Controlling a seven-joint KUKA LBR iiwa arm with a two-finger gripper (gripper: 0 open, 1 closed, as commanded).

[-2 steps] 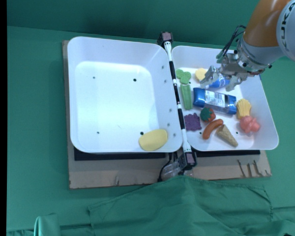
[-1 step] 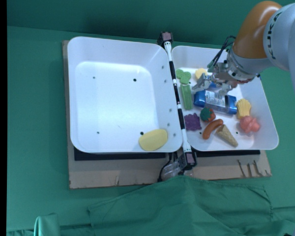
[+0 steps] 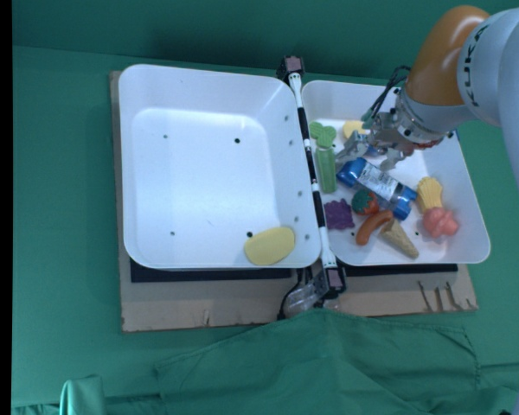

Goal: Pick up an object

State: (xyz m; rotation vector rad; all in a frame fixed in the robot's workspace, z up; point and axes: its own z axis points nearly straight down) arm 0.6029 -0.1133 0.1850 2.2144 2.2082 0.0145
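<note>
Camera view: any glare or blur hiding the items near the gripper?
Camera view: lighting is even with a blue-green cast; the glossy left white plastic bin shows soft sheen, no blown-out glare; the gripper looks slightly soft over the blue-capped white-labelled bottle.

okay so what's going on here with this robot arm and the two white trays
A grey robot arm reaches in from the right, its tool low over the right bin, close to a blue bottle among small toy foods: a green piece, a purple one, an orange one and others. Nothing looks lifted yet. The left bin holds one yellow item near its front edge.
</note>
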